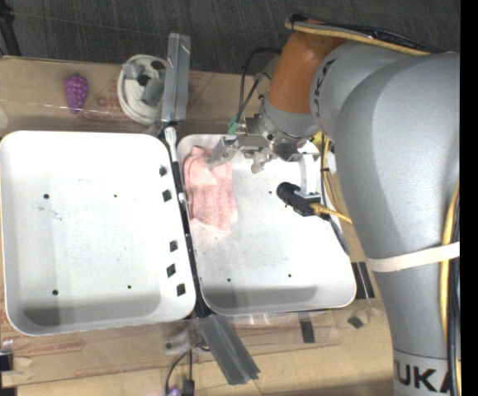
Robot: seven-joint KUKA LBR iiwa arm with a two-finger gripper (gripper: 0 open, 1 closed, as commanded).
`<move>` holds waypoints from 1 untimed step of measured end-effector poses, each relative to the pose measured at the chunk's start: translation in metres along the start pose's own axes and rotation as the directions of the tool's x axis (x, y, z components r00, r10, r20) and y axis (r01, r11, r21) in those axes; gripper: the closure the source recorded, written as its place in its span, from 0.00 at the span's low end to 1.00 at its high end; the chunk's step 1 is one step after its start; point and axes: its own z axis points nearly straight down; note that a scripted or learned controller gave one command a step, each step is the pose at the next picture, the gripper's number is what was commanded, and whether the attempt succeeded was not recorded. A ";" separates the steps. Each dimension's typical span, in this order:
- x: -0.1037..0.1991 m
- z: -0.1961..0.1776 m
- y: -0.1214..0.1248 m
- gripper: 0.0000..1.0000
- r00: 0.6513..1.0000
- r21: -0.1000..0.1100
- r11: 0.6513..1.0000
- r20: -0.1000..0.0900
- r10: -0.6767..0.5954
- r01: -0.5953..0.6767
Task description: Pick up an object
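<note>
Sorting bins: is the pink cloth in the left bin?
No, the pink cloth lies in the right bin.

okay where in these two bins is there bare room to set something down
The left bin has open floor wall to wall. In the right bin, the front half below the pink cloth is free. Its back is crowded by cloth and gripper.

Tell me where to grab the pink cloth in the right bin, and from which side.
Pinch the raised fold in the middle of the crumpled pink cloth, coming straight down. It lies flat and long beside the right white bin's left wall, so a sideways approach looks blocked. The two-finger gripper hovers near its top end.
</note>
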 end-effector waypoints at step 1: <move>-0.013 0.053 -0.014 0.00 0.989 -0.009 0.989 0.001 -0.149 0.149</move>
